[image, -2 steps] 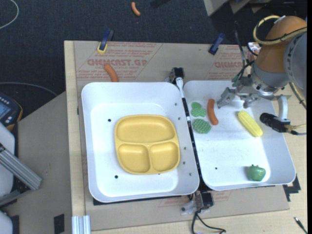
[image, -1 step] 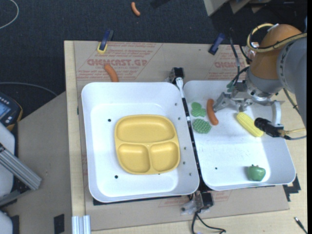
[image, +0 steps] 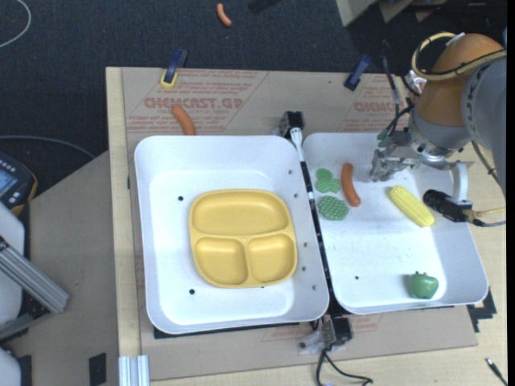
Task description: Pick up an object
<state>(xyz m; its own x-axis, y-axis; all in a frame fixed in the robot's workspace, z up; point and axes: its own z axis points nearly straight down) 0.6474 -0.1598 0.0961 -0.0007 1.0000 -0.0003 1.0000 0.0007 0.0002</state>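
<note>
The gripper (image: 386,164) is seen low over the right bin (image: 451,284), near its far edge; whether it is open or closed cannot be told. A yellow corn cob (image: 410,205) lies just beside it, toward the bin's right edge. An orange sausage (image: 349,184) and two green pieces (image: 330,195) lie near the left wall. A green pepper (image: 422,285) rests by the near edge.

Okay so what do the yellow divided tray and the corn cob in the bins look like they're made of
The yellow divided tray looks like moulded plastic, smooth with a soft sheen: uniform colour, rounded compartment ridges. The corn cob seems to be a plastic toy: flat bright yellow with moulded kernel rows, though fine texture is too small to tell. Both are guesses from look alone.
</note>
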